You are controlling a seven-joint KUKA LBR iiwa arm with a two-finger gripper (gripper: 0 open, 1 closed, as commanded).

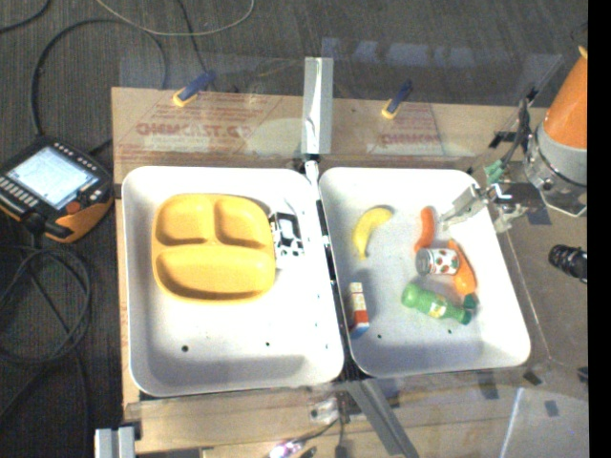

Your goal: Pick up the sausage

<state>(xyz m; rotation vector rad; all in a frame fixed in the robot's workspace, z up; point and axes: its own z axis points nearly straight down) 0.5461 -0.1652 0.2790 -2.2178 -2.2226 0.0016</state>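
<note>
- Since the sausage (pixel 427 225) lies in the right bin (pixel 496 346), just above the small can (pixel 440 260), I read the gripper (pixel 465 205) as parked near its upper end to line up a grab.
- From this slanted view I cannot tell how the jaws stand.
- With the can, an orange piece (pixel 465 273) and a green bottle (pixel 435 302) crowding below, I judge an approach from above cleanest.
- Over in the left bin (pixel 191 361), the yellow tray (pixel 212 246) sits well apart.
</note>
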